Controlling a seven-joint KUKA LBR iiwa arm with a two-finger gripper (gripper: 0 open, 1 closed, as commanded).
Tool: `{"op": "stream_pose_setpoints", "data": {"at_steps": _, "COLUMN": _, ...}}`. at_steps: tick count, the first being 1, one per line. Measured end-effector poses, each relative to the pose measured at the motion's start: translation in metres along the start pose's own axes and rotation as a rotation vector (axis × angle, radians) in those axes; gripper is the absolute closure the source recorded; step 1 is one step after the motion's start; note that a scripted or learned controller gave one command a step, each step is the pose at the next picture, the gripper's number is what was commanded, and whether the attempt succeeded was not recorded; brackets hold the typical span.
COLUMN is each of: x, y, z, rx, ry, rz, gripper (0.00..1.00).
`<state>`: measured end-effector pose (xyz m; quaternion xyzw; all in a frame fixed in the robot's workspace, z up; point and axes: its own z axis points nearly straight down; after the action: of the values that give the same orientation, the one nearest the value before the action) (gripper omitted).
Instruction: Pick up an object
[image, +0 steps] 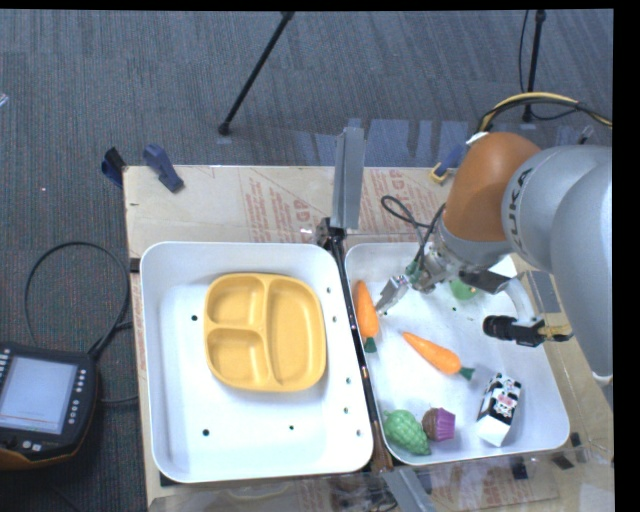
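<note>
Surface: a pale board bench (250, 205) carrying two shallow white bins side by side. Left white bin (170, 400): held one yellow plastic plate with three compartments (266, 331), lying flat near the bin's middle, toward its far edge. Right white bin (540, 410): held several toy items. An orange plastic carrot with a green stem end (366, 312) lay against the bin's left wall, pointing along that wall. A second orange carrot (436, 354) lay slantwise near the bin's centre, well apart from the first. A green knobbly round vegetable toy (406, 431) sat at the near edge, just beside a small purple and tan cupcake-shaped toy (439, 424). A small white carton with black cow patches (498, 408) stood tilted in the near right corner. A small green object (462, 291) lay toward the far edge, partly hidden beneath the arm; its kind could not be told. Arm: grey with an orange band, entering from the right, over the far half of the right bin. Gripper (390, 296): hung low just right of the first carrot's upper end, its fingers slightly spread with nothing seen between them; contact with the carrot could not be confirmed.
</note>
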<state>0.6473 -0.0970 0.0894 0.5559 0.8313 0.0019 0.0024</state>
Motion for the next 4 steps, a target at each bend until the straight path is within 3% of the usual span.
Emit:
{"op": "stream_pose_setpoints", "data": {"at_steps": 1, "x": -0.006, "y": -0.061, "z": 0.006, "rx": 0.011, "ry": 0.007, "rz": -0.143, "gripper": 0.00}}
{"op": "stream_pose_setpoints", "data": {"at_steps": 2, "x": -0.008, "y": -0.062, "z": 0.000, "rx": 0.014, "ry": 0.012, "rz": -0.137, "gripper": 1.00}}
{"op": "stream_pose_setpoints", "data": {"at_steps": 3, "x": -0.008, "y": -0.063, "z": 0.000, "rx": 0.014, "ry": 0.012, "rz": -0.136, "gripper": 0.00}}
{"op": "stream_pose_setpoints", "data": {"at_steps": 4, "x": 0.046, "y": -0.098, "z": 0.004, "rx": 0.012, "ry": 0.010, "rz": -0.224, "gripper": 0.00}}
